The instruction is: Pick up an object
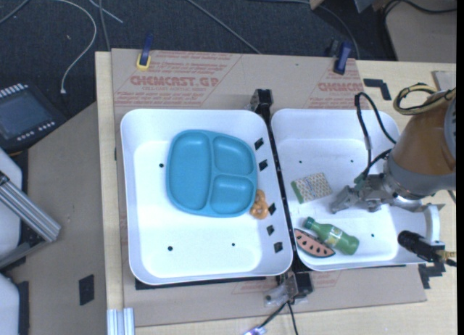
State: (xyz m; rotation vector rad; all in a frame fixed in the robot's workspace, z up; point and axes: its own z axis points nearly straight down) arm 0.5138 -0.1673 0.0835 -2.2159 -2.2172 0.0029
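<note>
Left bin [145, 181]: a blue divided plate [212, 172], with a small orange toy [259, 207] at its right edge. Right bin [319, 127]: a patterned green card [312, 186], a green bottle [333, 236] and a watermelon slice [314, 243] near the front wall. My claw [346, 199] hovers just right of the card, above the bottle; spread or clenched, I cannot tell.

I see glossy white plastic bins [196, 268], a smooth matt blue plastic plate [210, 172], a shiny green plastic bottle [333, 236], and a bare metal gripper [344, 199] below the arm's orange band [428, 145]. The bench [217, 72] looks like printed cardboard.
</note>
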